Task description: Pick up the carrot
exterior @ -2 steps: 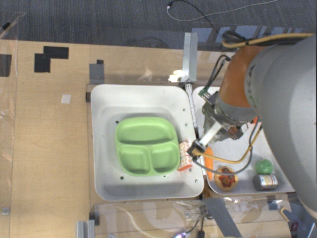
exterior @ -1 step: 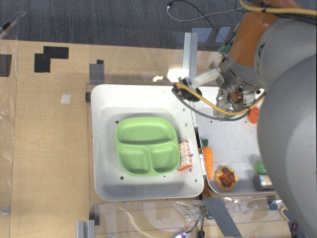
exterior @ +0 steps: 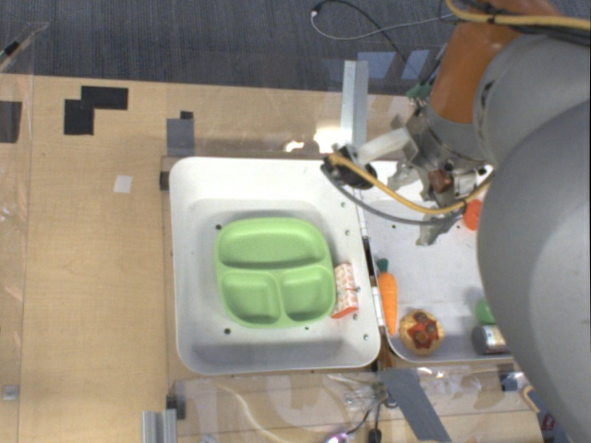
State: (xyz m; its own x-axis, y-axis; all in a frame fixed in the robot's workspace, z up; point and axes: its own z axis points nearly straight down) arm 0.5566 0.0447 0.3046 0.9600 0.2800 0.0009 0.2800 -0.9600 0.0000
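The carrot (exterior: 388,300) is lying lengthwise in the right bin (exterior: 420,252), pressed against its left wall, green tip toward twelve o'clock. At its four o'clock, a round red-and-yellow item (exterior: 420,330) is sitting close by. At nine o'clock, across the divider, a small red-and-white packet (exterior: 345,291) is leaning beside the green divided plate (exterior: 274,269) in the left bin (exterior: 199,340). The gripper (exterior: 441,212) is hovering at the carrot's one o'clock, well apart from it; how its jaws are standing, I cannot tell.
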